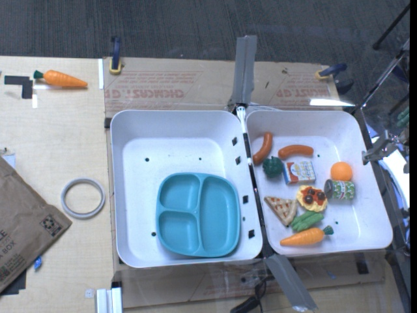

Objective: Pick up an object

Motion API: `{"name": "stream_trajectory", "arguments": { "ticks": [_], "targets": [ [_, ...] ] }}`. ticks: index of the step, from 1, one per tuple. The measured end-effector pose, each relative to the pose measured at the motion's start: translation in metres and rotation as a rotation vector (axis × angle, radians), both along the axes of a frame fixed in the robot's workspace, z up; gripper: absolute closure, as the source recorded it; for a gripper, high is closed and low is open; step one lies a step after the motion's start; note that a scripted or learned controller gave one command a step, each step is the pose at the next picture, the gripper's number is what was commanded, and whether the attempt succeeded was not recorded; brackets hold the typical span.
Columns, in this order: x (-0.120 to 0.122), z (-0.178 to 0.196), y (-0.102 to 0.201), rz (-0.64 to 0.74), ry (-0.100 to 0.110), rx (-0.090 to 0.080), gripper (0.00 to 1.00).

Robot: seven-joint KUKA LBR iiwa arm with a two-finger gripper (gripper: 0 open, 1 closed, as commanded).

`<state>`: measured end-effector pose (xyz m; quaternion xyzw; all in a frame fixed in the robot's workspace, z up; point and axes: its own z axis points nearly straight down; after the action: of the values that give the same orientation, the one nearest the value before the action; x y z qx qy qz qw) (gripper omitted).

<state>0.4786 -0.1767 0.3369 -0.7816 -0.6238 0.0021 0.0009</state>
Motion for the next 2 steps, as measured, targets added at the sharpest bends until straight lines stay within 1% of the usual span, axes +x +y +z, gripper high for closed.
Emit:
{"name": "stream_trajectory", "arguments": {
  "ticks": [1,2],
  "targets": [
    [0.071,-0.209,0.02,0.022,-0.001,0.002,0.0],
    [0.09,-0.147,0.013,0.011,-0.002,0.001,0.0]
  ]
}}
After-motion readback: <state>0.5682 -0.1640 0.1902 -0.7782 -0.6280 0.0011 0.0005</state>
